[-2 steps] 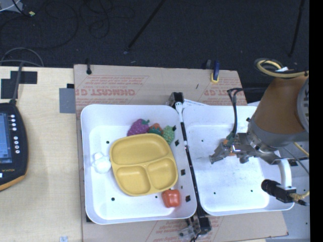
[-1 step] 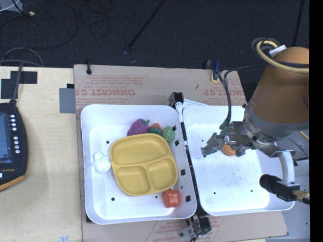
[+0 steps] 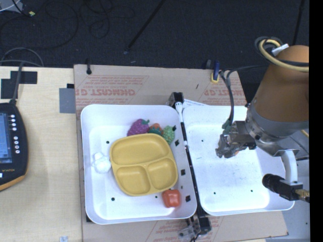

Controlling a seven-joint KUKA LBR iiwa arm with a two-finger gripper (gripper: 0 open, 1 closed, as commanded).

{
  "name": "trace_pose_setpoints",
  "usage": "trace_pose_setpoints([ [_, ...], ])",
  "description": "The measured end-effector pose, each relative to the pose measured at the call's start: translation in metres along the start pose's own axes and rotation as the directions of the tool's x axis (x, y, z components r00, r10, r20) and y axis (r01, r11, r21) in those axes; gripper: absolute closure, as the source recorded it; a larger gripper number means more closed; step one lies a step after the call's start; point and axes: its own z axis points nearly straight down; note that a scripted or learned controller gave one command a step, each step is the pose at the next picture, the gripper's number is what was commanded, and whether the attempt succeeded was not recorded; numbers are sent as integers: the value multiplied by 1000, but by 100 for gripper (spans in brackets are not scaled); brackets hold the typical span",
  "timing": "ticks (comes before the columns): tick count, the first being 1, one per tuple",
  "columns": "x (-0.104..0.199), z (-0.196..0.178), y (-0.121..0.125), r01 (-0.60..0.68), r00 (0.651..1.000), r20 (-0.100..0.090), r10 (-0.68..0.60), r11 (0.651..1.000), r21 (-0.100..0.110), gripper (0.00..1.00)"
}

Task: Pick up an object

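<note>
Two white bins sit side by side on the table. Over the right bin point(image 3: 237, 185) hovers the tool point(image 3: 228, 149), its state unclear. Left bin point(image 3: 93, 185) holds a yellow divided plate point(image 3: 143, 164), purple grapes point(image 3: 138, 127) and a red object point(image 3: 171, 198).

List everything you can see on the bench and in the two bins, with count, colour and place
Bins: two, white, side by side on the bench.
Divided tray: one, yellow, left bin, middle.
Toy grapes: one bunch, purple, behind the tray.
Green toy: one, green, right of the grapes.
Red toy: one, red-orange, left bin, front right.
White object: one, left of the tray.
Handheld controller: one, dark, far left.
Gripper: one, dark, over the right bin.
</note>
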Motion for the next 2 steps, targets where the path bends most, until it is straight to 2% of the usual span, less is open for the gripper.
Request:
trace_pose_setpoints([
  [1,56,-95,-6,6,1000,-2,-6,1000,-13,100],
  [2,91,-115,-7,3,1000,0,-3,1000,-5,100],
])
